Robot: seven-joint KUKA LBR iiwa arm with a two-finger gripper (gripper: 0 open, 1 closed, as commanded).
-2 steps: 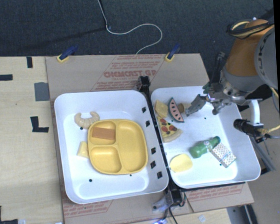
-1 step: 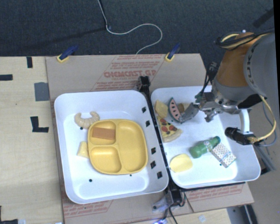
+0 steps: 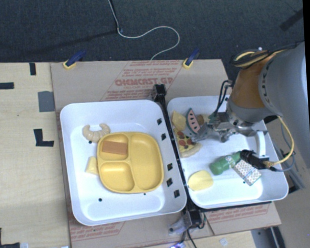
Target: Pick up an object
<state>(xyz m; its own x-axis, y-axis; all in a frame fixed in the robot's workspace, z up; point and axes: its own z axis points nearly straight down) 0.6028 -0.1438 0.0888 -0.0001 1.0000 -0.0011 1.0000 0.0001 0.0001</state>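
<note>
The pincer (image 3: 201, 132) hung low over the right bin (image 3: 274, 192), near its left wall, the grey arm (image 3: 268, 87) reaching in from the right. Whether it was released or clenched could not be told.

Just beside its tip, on the side away from the arm, lay a watermelon slice (image 3: 195, 121) and a pizza slice (image 3: 186, 142), the pizza's long axis running roughly toward and away from the camera. Nearer the camera than the pincer lay a green object (image 3: 220, 165), long axis crosswise, with a patterned packet (image 3: 247, 171) touching its arm-side end, and a pale yellow lump (image 3: 200, 181).

Well beyond the pincer, the left bin (image 3: 81, 204) held a yellow divided plate (image 3: 131, 161) and a croissant (image 3: 94, 132).
</note>
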